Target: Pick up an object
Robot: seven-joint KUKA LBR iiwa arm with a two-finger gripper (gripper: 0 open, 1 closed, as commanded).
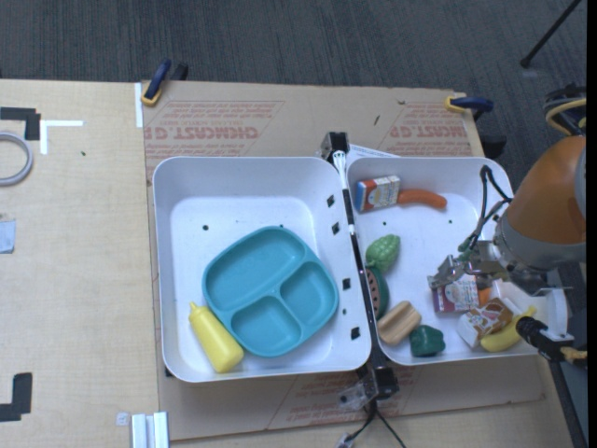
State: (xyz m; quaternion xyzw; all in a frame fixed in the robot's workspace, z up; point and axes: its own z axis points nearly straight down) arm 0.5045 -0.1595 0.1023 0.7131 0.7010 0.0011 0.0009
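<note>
Gripper [454,271] low in right bin [410,170], over red-white packet [460,296] lying flat near bin's right side; finger state: cannot tell. Banana [501,338] just beside packet. Bins sit on cardboard sheet [224,121] clamped to pale wood bench [75,278]; dark carpet [280,21] beyond

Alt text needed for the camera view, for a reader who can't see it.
A grey arm with an orange band reaches from the right, its gripper low over a red-and-white packet in the right bin, among a carrot, juice carton, green toys and a banana. The left bin holds a teal divided plate and a yellow bottle.
</note>
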